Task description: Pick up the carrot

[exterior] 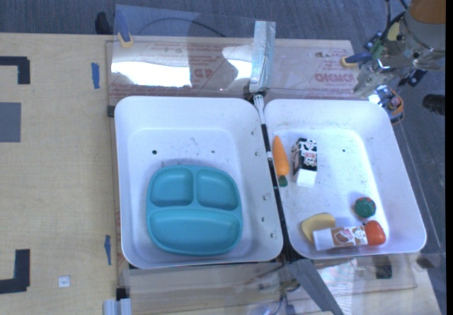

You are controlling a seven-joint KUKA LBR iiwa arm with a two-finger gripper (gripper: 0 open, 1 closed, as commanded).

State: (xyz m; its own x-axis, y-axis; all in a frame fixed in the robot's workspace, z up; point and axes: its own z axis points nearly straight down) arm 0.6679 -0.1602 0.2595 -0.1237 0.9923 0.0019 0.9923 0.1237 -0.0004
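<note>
A small orange toy carrot with a green tip (281,160) is seen lying in the right shallow white plastic bin (403,186), close against that bin's left wall, its length running near to far and its green end pointing toward the near side. Just beside it to the right, a small black-and-white printed carton (306,162) is found, apart from the carrot by a narrow gap; this closeness is judged to leave little room on the carrot's right side, while the wall crowds its left, so an approach along the carrot's length is likely to be favoured.

At the near right of the same bin, a yellow banana-shaped toy (316,221), a white labelled packet (341,237), a red-orange round toy (374,233) and a dark green round toy (364,207) are clustered, well apart from the carrot and not thought to interfere.

In the left white bin (127,165), a teal three-compartment plastic plate (194,209) is laid flat.

The end effector (386,80) is held at the far right, beyond the right bin's far corner and well apart from the carrot. Whether it is released or clenched cannot be told, as it is too small and cluttered with cables. Nothing is seen grasped. The pick is judged not yet begun: travel to the left and toward the near side, then a descent, is still required.
</note>
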